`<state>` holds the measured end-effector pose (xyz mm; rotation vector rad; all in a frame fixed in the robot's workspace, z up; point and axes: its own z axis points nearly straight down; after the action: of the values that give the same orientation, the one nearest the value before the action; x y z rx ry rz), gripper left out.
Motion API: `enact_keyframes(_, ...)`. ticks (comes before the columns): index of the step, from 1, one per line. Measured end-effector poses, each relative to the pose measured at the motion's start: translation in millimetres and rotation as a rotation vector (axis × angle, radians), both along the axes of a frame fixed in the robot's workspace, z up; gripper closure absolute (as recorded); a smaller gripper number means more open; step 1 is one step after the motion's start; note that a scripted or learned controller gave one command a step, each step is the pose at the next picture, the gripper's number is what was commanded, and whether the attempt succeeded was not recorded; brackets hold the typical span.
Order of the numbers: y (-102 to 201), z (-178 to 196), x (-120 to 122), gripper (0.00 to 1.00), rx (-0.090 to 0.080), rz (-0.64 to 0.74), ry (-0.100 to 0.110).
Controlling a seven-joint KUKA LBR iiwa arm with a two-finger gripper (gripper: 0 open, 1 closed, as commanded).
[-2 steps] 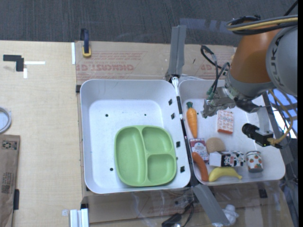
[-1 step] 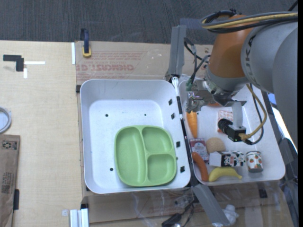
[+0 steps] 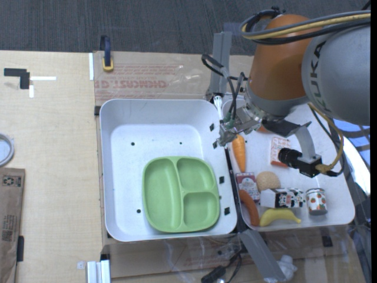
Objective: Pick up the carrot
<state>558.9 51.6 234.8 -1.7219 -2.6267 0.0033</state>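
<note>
The claw (image 3: 234, 130) sits right at the top end of the smooth, tapered orange carrot (image 3: 238, 152), at twelve o'clock of it; whether it grips cannot be told. The carrot lies along the right bin's (image 3: 336, 214) left wall, a glossy green three-compartment plate (image 3: 181, 194) at its eight o'clock.

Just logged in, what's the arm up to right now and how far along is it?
The gripper is down at the near-left corner of the right bin, right at the top end of the carrot. The carrot looks to be lying on the bin floor, so no lift yet. The green divided plate sits in the left bin.
</note>
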Motion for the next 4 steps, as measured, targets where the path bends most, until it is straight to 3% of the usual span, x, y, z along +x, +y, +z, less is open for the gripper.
enact_keyframes(1,-1.6,8.1,0.8,1.00,-0.001,-0.003,0.001)
enact_keyframes(2,-79.6,-35.2,59.0,1.00,-0.001,-0.041,-0.001)
enact_keyframes(3,-105.7,-29.5,19.2,1.00,0.001,0.235,-0.004)
enact_keyframes(4,-65.4,-44.0,-7.5,1.00,0.002,0.349,0.001)
